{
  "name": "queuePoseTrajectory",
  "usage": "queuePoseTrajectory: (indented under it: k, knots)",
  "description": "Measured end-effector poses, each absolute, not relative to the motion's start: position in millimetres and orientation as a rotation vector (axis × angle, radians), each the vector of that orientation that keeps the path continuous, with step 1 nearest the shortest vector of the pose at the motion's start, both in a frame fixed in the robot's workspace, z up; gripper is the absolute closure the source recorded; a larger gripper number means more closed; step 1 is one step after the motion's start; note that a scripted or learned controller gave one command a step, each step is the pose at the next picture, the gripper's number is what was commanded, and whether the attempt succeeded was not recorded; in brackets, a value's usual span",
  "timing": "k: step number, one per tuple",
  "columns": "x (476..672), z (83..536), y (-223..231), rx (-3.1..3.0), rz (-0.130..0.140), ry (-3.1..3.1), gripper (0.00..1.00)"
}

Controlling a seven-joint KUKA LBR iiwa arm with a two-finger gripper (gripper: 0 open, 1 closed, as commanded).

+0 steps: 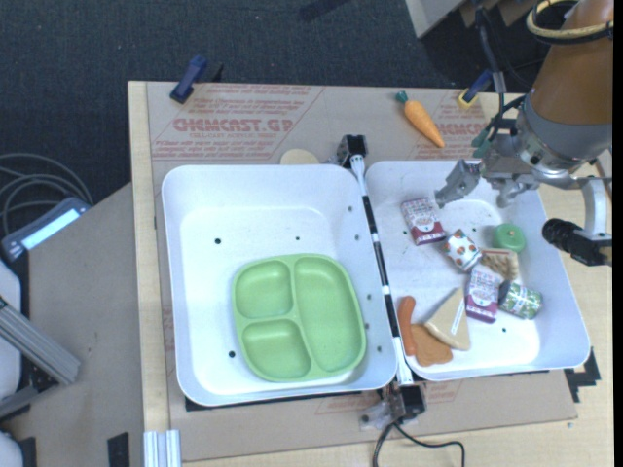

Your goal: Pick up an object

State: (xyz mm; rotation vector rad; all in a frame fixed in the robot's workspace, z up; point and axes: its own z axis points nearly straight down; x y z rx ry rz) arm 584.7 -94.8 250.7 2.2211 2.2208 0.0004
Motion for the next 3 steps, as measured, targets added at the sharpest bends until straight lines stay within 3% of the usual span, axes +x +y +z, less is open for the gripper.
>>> queuePoseTrajectory:
  k: [1, 2, 3]
  knots:
    - [586.2, 94, -138, 2.223, -0.002, 2.221, 0.00]
    - [587.3, 105, -138, 2.222, 0.001, 2.219, 1.00]
    - [577.1, 221, -18, 2.218, 0.004, 2.224, 1.00]
